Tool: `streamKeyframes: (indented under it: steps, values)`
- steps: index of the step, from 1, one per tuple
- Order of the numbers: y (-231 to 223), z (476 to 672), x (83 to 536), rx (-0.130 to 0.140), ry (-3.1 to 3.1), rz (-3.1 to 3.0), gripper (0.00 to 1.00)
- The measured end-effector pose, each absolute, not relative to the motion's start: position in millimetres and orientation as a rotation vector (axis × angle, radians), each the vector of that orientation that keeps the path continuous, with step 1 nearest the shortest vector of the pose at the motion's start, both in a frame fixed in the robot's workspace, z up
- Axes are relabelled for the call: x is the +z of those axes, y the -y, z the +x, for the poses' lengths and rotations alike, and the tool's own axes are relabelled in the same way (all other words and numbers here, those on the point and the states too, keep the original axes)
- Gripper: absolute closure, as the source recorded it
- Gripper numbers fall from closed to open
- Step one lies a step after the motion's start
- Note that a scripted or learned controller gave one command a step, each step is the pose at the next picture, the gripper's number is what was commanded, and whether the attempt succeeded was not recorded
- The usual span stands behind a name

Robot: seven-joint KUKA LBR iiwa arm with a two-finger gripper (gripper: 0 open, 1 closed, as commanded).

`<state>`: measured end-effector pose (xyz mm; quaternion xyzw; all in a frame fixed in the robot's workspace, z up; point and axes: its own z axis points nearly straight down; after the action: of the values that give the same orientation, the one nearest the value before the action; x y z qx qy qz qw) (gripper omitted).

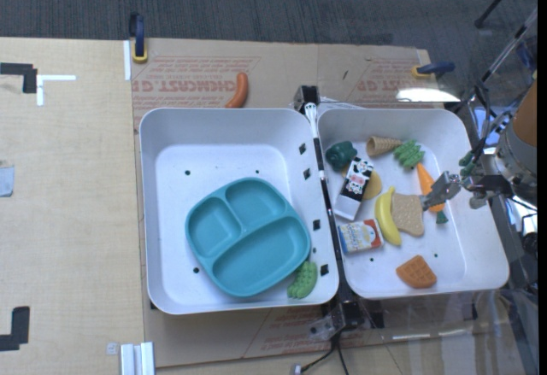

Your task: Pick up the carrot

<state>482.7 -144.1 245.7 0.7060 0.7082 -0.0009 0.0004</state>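
1. the carrot lies in the right bin, toward its far right part. its orange body runs roughly up and down this view, leaning a little, with the leafy green top at the far end and the narrow tip toward the near end.
2. my gripper sits right over the lower part of the carrot, reaching in from the right. my fingers cover the carrot's tip, so i cannot make out where it ends.
3. i cannot tell whether my fingers are apart or clamped on the carrot; they blur together against the orange.
4. just beside the carrot, to its left, lie a slice of bread and a banana, the bread touching the banana.
5. further left stand a small milk carton and a snack packet; a green vegetable and a cone lie at the far end.
6. an orange wedge sits at the near end, well apart from the carrot.
7. the left bin holds a teal divided plate and a green piece at its near right corner.
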Motion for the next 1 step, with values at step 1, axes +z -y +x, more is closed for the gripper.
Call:
streamKeyframes:
  steps: [1]
  values:
    - [191.4,524.0,128.0,-0.003,-2.287,2.157,0.00]
